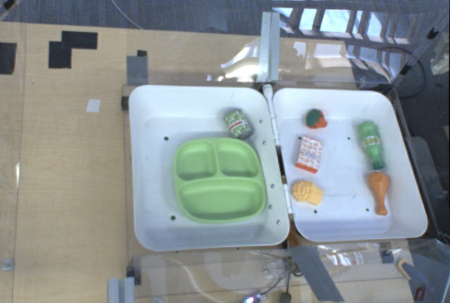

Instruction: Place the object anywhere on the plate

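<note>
The small can [238, 124] lies tilted in the left bin [151, 154] just beyond the green divided plate [220, 178], likely light, rigid and slippery, best gripped across its body; the gripper's state cannot be told.

Green 3-compartment plate [219, 179] lies flat in the left bin [151, 154].
</note>
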You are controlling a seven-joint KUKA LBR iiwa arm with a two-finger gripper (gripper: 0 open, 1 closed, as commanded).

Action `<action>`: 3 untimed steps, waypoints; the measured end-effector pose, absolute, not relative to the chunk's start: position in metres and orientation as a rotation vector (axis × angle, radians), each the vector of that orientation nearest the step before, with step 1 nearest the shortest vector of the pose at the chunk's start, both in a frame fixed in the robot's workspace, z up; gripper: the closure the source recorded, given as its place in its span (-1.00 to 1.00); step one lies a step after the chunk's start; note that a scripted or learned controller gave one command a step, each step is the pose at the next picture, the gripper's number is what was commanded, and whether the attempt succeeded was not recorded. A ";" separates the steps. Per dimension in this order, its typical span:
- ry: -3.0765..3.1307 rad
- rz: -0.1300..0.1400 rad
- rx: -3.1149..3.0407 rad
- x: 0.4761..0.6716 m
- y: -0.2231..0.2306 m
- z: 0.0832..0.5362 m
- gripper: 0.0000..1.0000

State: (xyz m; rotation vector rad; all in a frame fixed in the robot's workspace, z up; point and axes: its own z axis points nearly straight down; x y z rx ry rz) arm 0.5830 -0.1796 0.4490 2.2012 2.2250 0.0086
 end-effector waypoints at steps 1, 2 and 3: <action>2.222 0.003 2.213 0.624 -0.205 0.436 1.00; 2.224 0.007 2.199 0.625 -0.204 0.449 1.00; 2.226 0.011 2.187 0.626 -0.203 0.463 1.00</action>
